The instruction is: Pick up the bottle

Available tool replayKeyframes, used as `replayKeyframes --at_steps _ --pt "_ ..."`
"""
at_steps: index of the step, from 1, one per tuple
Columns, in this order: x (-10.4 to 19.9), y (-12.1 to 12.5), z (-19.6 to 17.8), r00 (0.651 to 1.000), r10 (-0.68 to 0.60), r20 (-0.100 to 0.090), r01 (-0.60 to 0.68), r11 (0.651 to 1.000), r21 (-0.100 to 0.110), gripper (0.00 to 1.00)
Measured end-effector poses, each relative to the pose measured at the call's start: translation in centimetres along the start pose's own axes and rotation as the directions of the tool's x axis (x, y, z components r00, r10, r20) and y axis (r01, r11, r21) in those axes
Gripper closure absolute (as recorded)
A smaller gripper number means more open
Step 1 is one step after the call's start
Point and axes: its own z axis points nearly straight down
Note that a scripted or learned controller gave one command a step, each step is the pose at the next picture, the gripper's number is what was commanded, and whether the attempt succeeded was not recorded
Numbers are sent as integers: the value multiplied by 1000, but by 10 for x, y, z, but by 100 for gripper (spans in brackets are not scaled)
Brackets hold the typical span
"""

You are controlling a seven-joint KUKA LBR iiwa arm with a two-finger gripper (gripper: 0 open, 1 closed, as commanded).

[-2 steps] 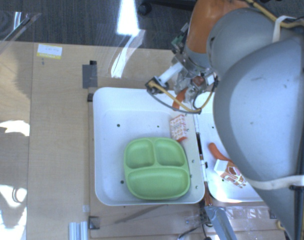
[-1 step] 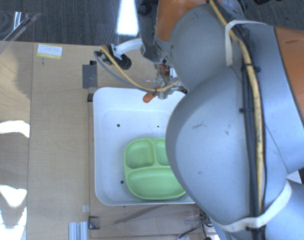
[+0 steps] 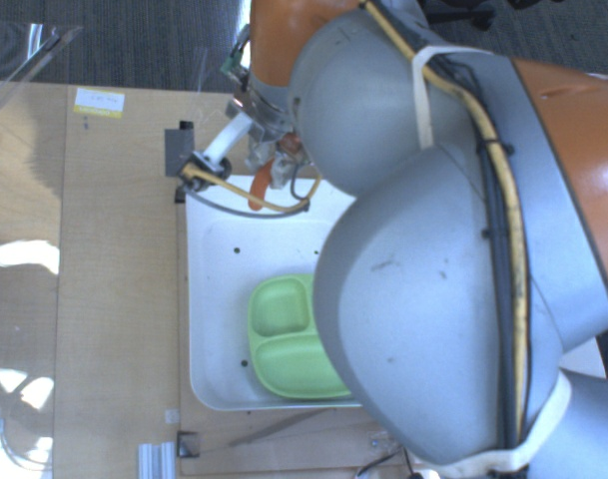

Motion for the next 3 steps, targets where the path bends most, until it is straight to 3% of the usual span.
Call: replayKeyframes --at_steps 1,2,3 --pt "-46 -56 -78 933 359 -8 -360 933 -1 100" --pt "-82 -3 -26 999 48 4 -48 999 1 100" --pt "0 -8 -193 970 245 -13 -245 970 -4 100"
